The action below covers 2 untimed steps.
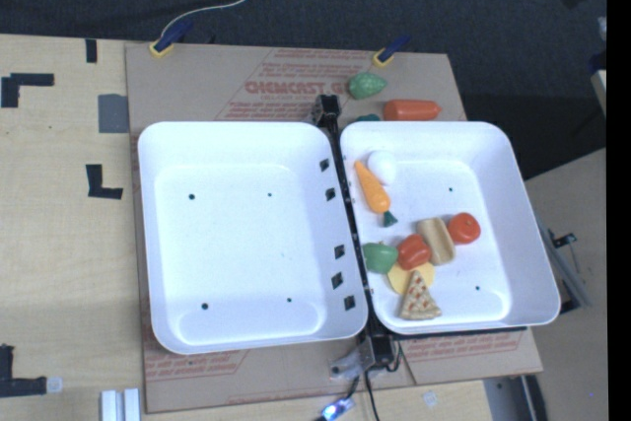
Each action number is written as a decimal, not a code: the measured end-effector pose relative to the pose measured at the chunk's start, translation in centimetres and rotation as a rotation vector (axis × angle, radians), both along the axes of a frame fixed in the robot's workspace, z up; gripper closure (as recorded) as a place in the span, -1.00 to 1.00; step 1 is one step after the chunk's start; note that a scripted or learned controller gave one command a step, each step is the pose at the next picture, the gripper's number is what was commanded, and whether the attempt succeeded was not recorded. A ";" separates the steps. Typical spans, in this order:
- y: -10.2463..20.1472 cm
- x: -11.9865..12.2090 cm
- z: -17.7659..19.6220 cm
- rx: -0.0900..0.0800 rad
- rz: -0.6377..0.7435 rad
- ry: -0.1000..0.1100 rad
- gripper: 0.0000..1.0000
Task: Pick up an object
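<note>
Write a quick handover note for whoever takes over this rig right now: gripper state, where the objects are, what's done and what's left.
Gripper: nothing to report on its state from the camera view.
Right bin: holds the toy food, namely a carrot, a white piece, a hot dog, a red tomato, a green piece, a red piece and a pizza slice.
Left bin: sits beside the right one.
On the cardboard behind the bins: a green item and an orange-red item.
Done: no pick so far; everything lies at rest.
Left: pick up one object.
</note>
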State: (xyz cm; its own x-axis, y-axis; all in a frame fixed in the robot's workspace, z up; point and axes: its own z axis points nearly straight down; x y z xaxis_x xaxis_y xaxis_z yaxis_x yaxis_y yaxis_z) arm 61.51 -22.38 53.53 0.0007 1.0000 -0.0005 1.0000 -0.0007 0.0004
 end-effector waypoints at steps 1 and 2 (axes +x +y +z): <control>0.0 0.1 0.0 -0.001 0.001 0.000 -1.00; 5.8 4.4 -12.5 0.004 0.008 0.012 -1.00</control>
State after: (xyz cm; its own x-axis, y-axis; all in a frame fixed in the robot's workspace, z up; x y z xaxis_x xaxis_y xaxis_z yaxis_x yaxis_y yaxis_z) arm 65.92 -16.58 40.99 -0.0071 1.0000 0.0040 0.9999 0.0071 -0.0114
